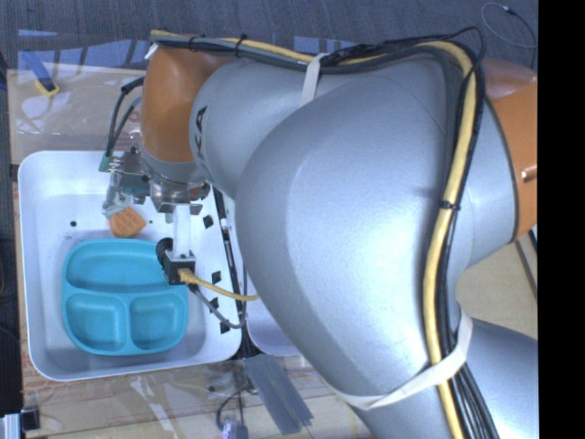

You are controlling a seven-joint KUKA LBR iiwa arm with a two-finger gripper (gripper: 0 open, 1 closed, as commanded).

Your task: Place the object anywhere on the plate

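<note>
Waffle-like and tan-orange, the small object (127,222) sits at the tip of the hand (125,210), just past the far rim of the blue plate (123,295) — at about 12 o'clock from the plate's middle. The plate is a divided one, with one long compartment on its far side and two smaller ones on its near side, and it lies in the left white bin (41,190). Whether the object rests on the bin floor or hangs a little above it cannot be told from this slanted look down.

The grey arm (366,218) with its orange band (169,99) covers much of the right of the view, and the wrist hardware hides the hand's own working parts. So the state of the hand cannot be told: it may be gripping the object, or merely poised over it.

As a judgement, the task is not yet done. The object lies beside the plate, touching or nearly touching its rim at 12 o'clock, but not on it. What is left is short — a secure hold if there is none, then a small carry toward 6 o'clock over the long compartment, and a release there. Any compartment would satisfy the task.
</note>
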